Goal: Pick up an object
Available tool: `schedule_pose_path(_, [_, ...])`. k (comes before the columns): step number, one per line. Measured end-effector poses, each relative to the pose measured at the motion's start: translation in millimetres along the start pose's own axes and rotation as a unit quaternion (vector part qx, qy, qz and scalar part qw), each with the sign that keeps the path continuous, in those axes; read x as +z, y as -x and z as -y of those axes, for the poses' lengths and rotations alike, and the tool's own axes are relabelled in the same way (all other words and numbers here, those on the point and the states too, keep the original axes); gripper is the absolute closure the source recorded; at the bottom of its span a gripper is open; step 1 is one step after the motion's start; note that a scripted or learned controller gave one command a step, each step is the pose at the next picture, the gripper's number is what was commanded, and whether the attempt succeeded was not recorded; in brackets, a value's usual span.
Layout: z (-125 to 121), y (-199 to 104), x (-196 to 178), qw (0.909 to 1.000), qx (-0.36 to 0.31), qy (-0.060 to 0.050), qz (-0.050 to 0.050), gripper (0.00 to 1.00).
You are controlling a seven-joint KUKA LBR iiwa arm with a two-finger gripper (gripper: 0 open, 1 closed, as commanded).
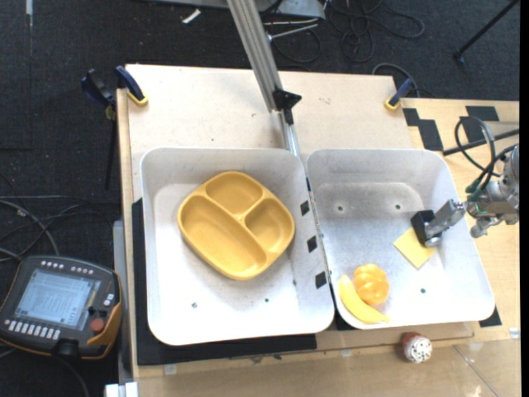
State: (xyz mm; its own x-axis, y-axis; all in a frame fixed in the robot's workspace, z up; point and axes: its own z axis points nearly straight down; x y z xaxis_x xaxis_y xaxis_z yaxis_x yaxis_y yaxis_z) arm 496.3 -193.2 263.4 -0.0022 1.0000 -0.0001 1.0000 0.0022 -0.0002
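Observation:
In the right bin (372,172) a flat yellow square (412,246) lies near the right wall. An orange rounded fruit (371,282) sits at the front, touching a yellow banana (360,304) that lies along the front rim. A yellow divided plate (236,222) rests in the middle of the left bin (165,304). My gripper (486,215) hangs at the right edge of the view, over the right bin's right rim, up and to the right of the yellow square. Nothing shows in it.
A small speckled ball (417,347) lies on the bench in front of the right bin. A slanted metal pole (260,52) rises from the gap between the bins. Clamps sit at the bench's back corners.

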Motion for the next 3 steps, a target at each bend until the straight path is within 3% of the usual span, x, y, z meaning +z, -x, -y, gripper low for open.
schedule_pose_path(1, [0,0,0,1.0,0.0,0.0,0.0,0.0])
schedule_pose_path(3, [-8,-15,120,1.0,0.001,-0.003,-0.001,0.0])
